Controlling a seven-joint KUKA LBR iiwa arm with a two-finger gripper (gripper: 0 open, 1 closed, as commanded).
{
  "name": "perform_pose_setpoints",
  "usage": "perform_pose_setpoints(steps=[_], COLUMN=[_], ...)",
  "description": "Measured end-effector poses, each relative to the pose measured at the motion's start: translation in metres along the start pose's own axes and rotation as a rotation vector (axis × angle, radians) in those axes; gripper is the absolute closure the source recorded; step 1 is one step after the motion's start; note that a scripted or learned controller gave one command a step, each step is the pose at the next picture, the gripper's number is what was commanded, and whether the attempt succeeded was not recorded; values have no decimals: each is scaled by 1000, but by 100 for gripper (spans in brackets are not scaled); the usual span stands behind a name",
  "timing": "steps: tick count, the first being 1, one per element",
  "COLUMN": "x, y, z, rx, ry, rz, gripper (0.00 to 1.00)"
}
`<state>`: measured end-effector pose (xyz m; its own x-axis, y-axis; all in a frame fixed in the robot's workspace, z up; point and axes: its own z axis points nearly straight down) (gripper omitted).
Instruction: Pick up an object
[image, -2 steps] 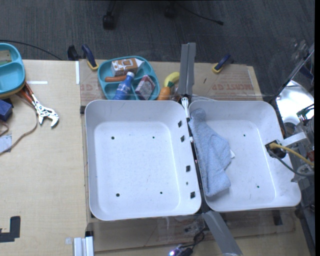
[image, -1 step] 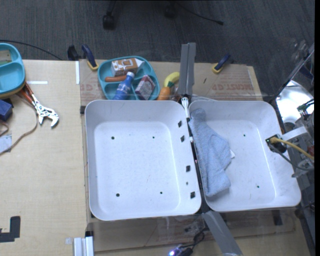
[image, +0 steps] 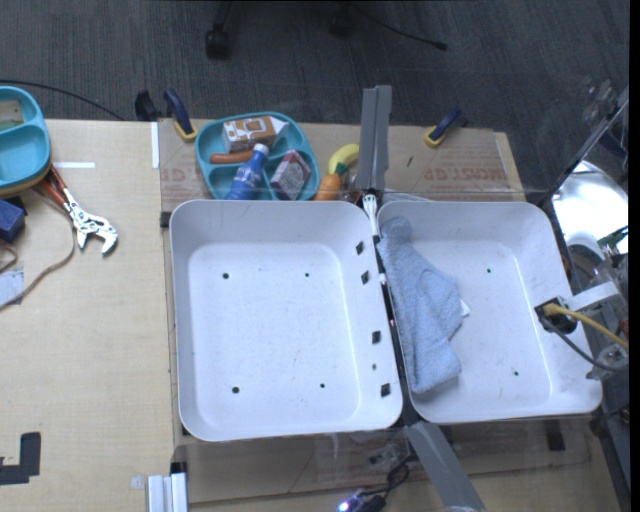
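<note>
Cloth (image: 422, 312) lies at nine o'clock in right bin (image: 520, 395); I'm pre-approach, arm must descend on it. Claw state I cannot tell.

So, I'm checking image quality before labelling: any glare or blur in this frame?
Camera view: strong glare off the shiny metal at the right edge; the right bin is evenly lit, the grey cloth casting only a soft shadow; fine detail in the blue tray is slightly soft.
</note>
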<state>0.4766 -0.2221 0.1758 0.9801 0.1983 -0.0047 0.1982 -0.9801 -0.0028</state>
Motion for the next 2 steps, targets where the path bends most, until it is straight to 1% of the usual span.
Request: perform_pose_setpoints(steps=[1, 2], x=[0, 0], y=[0, 0], z=[-8, -8], rx=[1, 1], ry=[-3, -3], rz=[-2, -2], gripper=[100, 0])
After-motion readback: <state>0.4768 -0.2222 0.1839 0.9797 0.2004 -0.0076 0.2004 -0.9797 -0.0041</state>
